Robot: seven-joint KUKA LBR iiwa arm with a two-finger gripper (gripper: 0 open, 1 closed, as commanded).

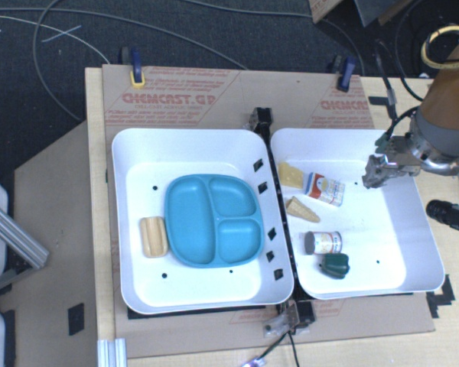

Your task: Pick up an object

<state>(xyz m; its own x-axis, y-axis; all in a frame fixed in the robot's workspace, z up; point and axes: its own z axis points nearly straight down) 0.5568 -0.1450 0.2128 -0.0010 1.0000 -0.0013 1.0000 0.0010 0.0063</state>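
Nothing is lifted yet. The grey two-finger gripper hangs just right of the small red-and-white labelled can in the right white bin; its fingers look empty, though whether spread or closed I cannot tell. Approach, grasp and lift remain.

one fixed overhead camera, slanted down on both bins, arm from the right
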